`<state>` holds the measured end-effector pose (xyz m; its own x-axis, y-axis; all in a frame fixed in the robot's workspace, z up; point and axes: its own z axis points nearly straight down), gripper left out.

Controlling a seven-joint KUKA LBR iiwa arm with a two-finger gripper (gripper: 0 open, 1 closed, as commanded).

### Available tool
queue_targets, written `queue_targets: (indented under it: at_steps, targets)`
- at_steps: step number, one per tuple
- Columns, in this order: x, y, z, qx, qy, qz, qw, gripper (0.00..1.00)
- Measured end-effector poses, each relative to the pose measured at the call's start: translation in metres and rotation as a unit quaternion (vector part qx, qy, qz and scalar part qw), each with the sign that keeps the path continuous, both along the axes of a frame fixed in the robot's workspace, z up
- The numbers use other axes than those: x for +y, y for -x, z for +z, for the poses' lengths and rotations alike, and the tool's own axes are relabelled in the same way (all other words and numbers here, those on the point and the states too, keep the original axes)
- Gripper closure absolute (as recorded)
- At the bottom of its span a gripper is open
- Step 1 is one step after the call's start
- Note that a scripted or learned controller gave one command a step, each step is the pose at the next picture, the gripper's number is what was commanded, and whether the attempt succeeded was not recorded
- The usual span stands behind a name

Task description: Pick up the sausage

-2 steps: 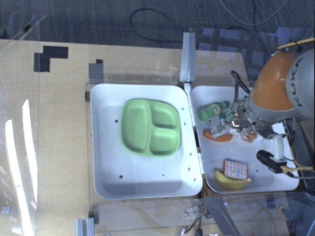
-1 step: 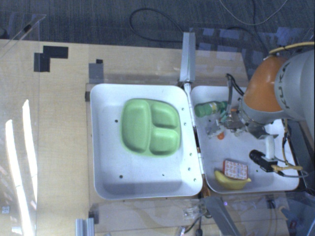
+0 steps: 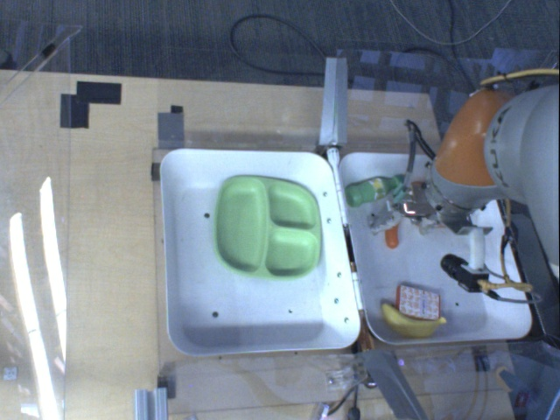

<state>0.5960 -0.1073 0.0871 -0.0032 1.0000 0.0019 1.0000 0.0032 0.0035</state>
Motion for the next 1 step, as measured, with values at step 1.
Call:
queue_targets:
  at_steps: [1]
  targets:
    - [0.0,-0.0021,0.0123,-0.004,0.0007,0.001,1.0,1.0]
